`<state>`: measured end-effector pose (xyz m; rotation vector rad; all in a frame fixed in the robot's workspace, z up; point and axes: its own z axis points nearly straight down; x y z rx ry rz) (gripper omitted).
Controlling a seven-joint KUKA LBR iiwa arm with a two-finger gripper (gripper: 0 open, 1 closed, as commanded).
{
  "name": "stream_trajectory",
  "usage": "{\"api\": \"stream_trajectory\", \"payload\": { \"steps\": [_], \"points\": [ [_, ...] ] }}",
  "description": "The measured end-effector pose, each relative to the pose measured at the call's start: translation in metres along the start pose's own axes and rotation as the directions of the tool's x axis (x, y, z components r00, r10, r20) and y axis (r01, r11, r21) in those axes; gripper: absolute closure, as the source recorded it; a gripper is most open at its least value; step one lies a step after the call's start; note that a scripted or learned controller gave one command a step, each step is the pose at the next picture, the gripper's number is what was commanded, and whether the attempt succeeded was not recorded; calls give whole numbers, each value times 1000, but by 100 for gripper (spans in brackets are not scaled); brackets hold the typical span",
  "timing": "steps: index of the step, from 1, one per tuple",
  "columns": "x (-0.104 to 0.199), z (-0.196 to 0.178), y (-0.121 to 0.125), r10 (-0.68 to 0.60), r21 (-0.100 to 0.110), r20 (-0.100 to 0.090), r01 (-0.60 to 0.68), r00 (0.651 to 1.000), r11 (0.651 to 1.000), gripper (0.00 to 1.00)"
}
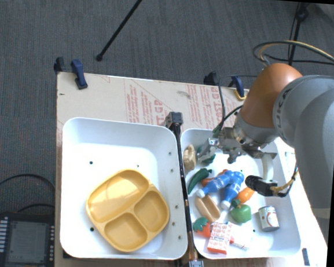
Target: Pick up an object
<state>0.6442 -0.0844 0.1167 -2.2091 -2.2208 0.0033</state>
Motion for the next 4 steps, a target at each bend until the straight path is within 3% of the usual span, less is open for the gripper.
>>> {"api": "stream_trajectory", "payload": {
  "steps": [1,2,3,4],
  "points": [
    [4,30,-1,3,-4,4,-3,1000,1000,0],
    [3,20,-1,2,-2,3,-2,1000,1000,100],
    [4,19,0,2,-3,3,-2,1000,1000,0],
    [4,10,0,2,-1,2,-2,1000,1000,100]
  ]
}}
